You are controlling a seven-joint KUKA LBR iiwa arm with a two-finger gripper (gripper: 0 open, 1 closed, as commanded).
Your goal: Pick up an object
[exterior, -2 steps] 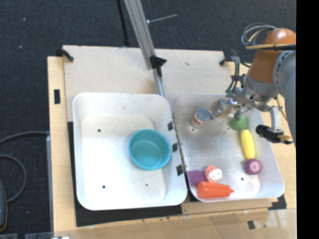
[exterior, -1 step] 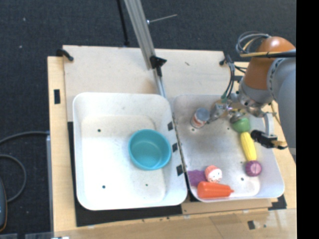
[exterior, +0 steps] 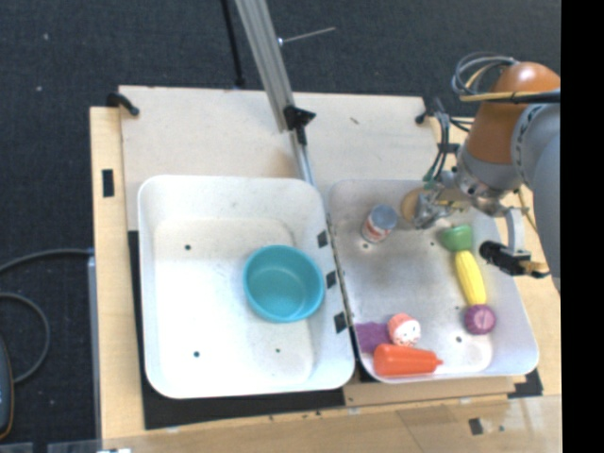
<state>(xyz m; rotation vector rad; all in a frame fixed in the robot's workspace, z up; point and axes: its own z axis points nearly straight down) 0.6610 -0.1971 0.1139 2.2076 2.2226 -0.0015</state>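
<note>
Two white bins on the worktop, toys in the right one.

The left bin holds a round, smooth teal bowl. The scuffed right bin holds a small can, a yellow corn cob with green husk, a purple ball, an orange carrot, a pink-white figure and purple cloth. The end effector hangs at that bin's far edge beside the can; its opening I cannot tell.

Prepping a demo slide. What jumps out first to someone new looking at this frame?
The blue bowl sits alone in the left bin, bright against the white. The right bin is the busy one: a toy corn cob near its right side, a purple ball just below it and an orange carrot at the front edge. The grey arm's hand hangs over that bin's back edge.
</note>
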